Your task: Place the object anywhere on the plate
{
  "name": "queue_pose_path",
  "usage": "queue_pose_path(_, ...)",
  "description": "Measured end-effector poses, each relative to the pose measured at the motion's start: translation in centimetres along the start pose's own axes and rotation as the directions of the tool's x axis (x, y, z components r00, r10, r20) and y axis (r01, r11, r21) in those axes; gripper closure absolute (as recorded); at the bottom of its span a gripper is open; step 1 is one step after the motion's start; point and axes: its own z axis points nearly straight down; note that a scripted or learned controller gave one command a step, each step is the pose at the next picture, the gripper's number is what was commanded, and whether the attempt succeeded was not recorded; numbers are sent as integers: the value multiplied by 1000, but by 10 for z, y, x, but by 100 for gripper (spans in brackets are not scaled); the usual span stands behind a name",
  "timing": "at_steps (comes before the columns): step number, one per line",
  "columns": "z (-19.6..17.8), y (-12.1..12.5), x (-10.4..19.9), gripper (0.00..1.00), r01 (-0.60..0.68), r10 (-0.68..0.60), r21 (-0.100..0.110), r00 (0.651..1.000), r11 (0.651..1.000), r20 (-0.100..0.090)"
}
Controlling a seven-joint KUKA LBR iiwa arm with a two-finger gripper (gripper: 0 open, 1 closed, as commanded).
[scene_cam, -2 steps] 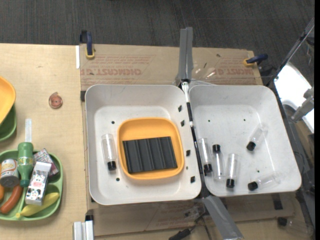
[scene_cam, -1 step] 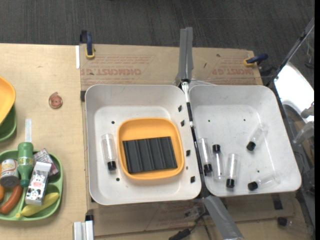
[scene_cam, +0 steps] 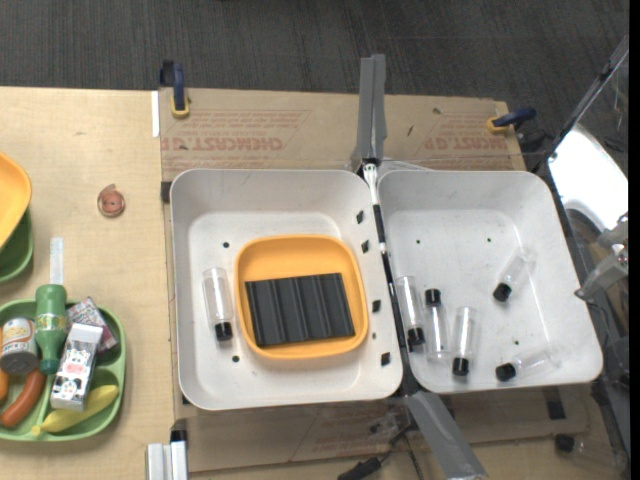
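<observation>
Since no vial [scene_cam: 217, 303] lies on the orange plate [scene_cam: 300, 251], one just beside it at nine o'clock, I'd say placing remains undone.

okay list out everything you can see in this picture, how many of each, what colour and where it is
bins: 2, white, side by side on the bench
plate: 1, orange, in the left bin
ridged block: 1, dark grey, on the plate
tubes with black caps: 6, clear; one in the left bin beside the plate, five in the right bin
cardboard sheet: 1, brown with red print, under the bins
clamps: 2, blue and yellow, at the far corners of the cardboard
green tray: 1, far left, holding toy food, a green bottle and a small carton
orange dish: 1, left edge, partly cut off
small round pink thing: 1, on the wooden table
arm: parts at the right edge, gripper not clear
</observation>
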Motion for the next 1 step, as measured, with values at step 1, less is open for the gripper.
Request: queue_pose_path(1, 29, 0, 0, 0, -45, 45, 0, 999, 999, 0)
